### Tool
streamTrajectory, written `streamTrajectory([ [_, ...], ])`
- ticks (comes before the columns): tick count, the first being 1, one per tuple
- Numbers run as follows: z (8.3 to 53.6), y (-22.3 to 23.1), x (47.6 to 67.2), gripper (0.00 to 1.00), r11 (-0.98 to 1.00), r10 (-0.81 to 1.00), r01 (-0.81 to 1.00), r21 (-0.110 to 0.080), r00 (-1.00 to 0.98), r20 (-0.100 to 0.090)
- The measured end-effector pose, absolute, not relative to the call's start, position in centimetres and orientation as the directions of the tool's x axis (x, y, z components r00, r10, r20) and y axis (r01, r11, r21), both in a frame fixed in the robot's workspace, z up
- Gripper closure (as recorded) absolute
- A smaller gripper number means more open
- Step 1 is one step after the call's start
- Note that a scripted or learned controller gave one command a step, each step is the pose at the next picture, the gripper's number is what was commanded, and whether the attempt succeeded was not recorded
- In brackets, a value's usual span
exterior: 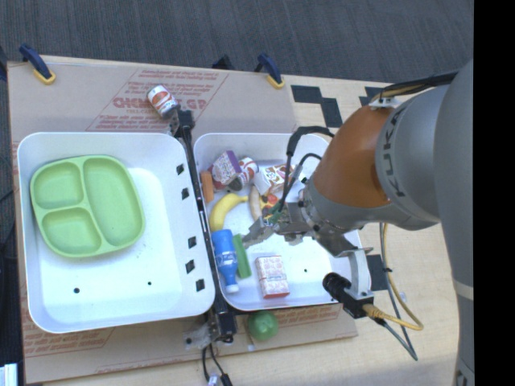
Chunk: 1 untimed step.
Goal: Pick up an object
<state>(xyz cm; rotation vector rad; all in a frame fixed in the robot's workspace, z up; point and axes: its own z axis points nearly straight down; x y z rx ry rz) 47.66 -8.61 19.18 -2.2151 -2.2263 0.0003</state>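
My gripper (269, 225) hangs low over the middle of the right bin (310, 292), under the orange band of the arm. Just to its left lies a yellow banana (225, 209), and a beige stick-like item (255, 202) lies beside that. A blue bottle (225, 260) and a green tube (242, 257) lie below and to its left, and a red and white box (272, 276) lies just below it. Small green and red items at the gripper's tip are partly hidden by the wrist.
At the back of the right bin sit a purple and white carton (224, 168), a red can (245, 168), a printed packet (274, 175) and an orange carrot (208, 186). The left bin holds a green divided plate (84, 206). A can (162, 100) and a green ball (261, 325) lie outside the bins.
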Motion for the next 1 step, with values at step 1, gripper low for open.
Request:
streamTrajectory([
  [1, 9.1, -11.38, 54.66, 0.0, 0.007, 1.0, 1.0, -0.002, -0.007, -0.001],
])
